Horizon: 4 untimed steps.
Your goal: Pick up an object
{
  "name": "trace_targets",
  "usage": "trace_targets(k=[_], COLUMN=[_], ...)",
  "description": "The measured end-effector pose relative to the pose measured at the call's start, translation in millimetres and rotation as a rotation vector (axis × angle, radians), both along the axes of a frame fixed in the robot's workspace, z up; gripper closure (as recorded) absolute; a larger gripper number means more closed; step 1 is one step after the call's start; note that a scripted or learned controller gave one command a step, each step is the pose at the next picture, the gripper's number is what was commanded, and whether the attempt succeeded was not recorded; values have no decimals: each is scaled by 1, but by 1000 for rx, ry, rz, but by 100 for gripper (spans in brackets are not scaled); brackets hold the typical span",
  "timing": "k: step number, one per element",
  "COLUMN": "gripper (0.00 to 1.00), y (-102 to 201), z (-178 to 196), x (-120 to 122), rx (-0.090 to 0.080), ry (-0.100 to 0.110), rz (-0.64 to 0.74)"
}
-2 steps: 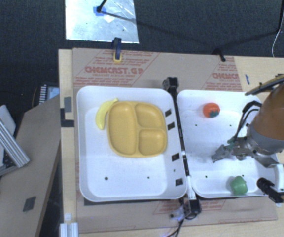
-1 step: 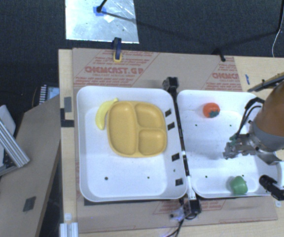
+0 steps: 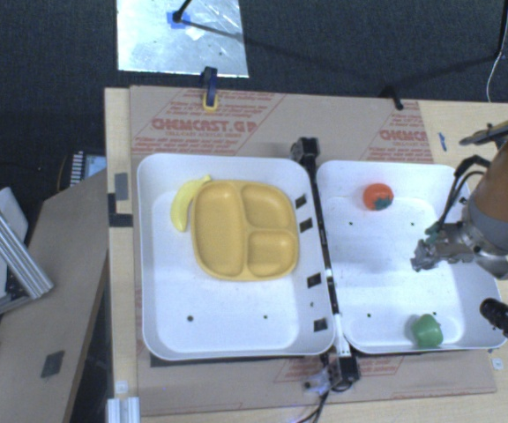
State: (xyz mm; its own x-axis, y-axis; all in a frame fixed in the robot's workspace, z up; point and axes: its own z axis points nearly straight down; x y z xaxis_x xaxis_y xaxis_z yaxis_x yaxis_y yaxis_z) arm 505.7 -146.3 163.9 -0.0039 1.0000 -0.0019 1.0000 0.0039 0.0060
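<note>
Camera view showed the gripper point(image 3: 429, 256) over the right bin point(image 3: 351, 324), near that bin's right side, roughly between two small objects. An orange round object point(image 3: 377, 196) lay up and to the left of it, near the bin's far wall; a green object point(image 3: 427, 330) lay below it, close to the near wall. Both stood apart from the gripper, and the green one looked slightly the nearer, almost straight down the picture from the fingertips. Neither had a clear long axis: each read as a compact lump, so no pointing direction could be given, and approach angle probably mattered little. Whether the fingers were spread or closed could not be told at this size; the tip was a grey blur, and nothing was seen between them. In the left bin point(image 3: 157, 324) a yellow divided plate point(image 3: 241, 230) lay over part of a banana point(image 3: 182, 205), well away from the arm.
</note>
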Motion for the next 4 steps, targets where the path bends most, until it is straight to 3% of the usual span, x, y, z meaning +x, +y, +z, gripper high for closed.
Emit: trace_targets(k=[2,3,4], gripper=[100,100,100], y=[6,52,105], z=[127,107,99], x=[3,17,16], rx=[-1,3,3], ry=[-3,5,4], rz=[2,5,5])
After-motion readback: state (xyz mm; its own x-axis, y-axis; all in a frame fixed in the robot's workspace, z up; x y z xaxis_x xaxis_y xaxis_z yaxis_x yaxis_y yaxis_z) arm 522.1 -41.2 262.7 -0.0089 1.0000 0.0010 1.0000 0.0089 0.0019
